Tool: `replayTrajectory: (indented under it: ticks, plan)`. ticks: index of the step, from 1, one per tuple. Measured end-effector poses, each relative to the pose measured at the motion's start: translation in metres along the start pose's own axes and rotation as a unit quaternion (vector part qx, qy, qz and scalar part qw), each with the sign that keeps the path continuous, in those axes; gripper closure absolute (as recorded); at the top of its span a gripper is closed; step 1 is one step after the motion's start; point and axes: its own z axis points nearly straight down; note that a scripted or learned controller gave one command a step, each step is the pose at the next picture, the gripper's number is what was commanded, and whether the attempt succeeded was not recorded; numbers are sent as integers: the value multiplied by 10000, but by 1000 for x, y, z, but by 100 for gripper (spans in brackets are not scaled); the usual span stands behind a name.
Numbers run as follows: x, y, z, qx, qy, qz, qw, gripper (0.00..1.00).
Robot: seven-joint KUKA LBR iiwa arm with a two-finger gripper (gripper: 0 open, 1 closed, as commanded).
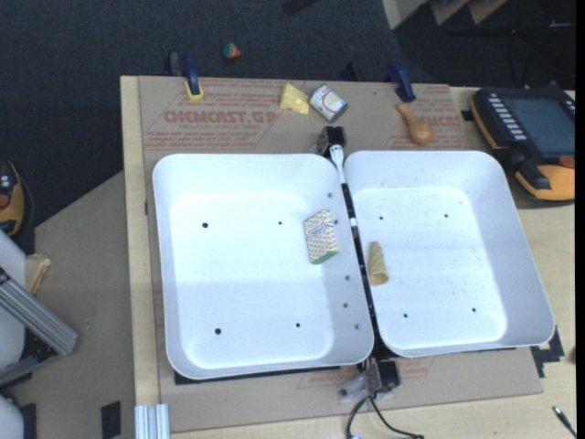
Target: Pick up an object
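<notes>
Stock: patterned packet (320, 236) at right edge of left bin (183, 273); tan roll (377, 262) at left edge of right bin (494, 273) | my tool: jaw state, cannot tell | risk: both hug the dividing walls, so I judge my fingers may strike a rim or nudge the item aside.

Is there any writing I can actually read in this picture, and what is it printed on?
"CHEMCAST G P": red print on the brown board under the two white bins, near its far edge.
More red print on the same board behind the right bin: too blurred to read.
The handheld controller's keys: too small to read.
</notes>
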Motion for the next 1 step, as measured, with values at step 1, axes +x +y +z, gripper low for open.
replayTrajectory:
  ticks: [1]
  plan:
    - [98,-1,163,94,67,-107,9999,100]
